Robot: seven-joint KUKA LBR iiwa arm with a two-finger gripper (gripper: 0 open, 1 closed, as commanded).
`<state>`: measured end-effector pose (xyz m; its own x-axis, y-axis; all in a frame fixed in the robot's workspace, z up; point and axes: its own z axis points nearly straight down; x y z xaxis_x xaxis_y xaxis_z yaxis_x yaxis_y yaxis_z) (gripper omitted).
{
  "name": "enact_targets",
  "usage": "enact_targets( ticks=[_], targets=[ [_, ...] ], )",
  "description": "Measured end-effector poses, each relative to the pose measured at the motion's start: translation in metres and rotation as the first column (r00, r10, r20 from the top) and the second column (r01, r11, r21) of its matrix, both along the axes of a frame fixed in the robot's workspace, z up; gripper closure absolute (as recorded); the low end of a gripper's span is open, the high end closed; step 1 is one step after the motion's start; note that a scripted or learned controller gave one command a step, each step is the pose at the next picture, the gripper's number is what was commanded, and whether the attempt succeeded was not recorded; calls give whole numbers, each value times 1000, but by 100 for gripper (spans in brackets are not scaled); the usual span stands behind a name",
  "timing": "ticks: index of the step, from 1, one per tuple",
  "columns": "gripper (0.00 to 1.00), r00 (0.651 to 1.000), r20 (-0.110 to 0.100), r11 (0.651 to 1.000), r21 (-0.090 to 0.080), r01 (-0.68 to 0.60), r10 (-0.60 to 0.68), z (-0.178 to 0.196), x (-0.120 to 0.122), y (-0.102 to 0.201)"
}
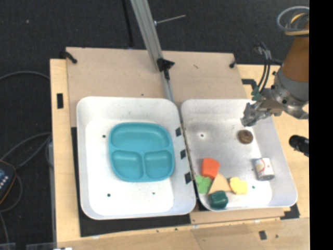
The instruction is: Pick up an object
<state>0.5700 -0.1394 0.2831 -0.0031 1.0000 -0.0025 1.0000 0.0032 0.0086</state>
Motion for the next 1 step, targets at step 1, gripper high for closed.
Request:
enact_targets(
  ticks=[1],
  targets=[
    [100,1000,-8,1000,2,-2,2,-16,-15,46]
  ],
)
